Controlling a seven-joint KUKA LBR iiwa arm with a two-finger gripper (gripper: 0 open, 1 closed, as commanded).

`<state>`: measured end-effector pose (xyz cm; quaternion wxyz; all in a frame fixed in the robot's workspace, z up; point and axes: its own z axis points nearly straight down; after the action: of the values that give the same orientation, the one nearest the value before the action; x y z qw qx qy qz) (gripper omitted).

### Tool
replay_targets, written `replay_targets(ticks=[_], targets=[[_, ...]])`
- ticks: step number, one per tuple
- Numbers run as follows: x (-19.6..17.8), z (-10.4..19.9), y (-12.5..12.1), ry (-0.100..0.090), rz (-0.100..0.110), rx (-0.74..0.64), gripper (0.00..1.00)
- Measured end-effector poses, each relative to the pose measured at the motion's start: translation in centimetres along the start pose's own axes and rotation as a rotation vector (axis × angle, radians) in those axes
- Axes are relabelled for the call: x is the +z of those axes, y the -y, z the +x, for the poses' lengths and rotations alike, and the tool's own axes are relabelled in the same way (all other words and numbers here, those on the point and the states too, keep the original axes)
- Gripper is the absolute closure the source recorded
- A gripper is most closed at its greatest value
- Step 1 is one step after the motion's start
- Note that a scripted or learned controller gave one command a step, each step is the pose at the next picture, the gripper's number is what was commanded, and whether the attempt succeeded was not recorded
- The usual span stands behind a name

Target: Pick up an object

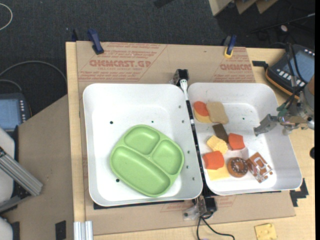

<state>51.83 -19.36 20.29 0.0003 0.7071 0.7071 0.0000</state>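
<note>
The right bin (250, 96) holds several toy food pieces. A tan bread slice (217, 112) lies beside a red-and-yellow round piece (201, 110) at the back left. Below them are a dark brown bar (220, 131), a yellow wedge (216, 144) and an orange-red block (236, 141). Near the front lie a red block (214, 159) on a yellow slab (216, 174), a chocolate donut (238, 167) and a brown-and-white piece (260, 167). My gripper (265, 126) hangs over the bin's right side, right of the orange-red block and apart from every piece.
The left bin (100, 104) carries a green divided plate (146, 159). A black divider strip (190, 119) runs between the bins. Blue (95, 41) and yellow (230, 46) clamps hold the board at the back. A dark device (287, 71) sits at the right.
</note>
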Motion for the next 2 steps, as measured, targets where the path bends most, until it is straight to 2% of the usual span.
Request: replay_targets(ticks=[1, 2], targets=[[10.0, 5.8, -0.7, -0.007, 0.010, -0.005, 0.00], [12.0, 9.5, -5.0, 0.001, -0.002, -0.005, 0.00]])
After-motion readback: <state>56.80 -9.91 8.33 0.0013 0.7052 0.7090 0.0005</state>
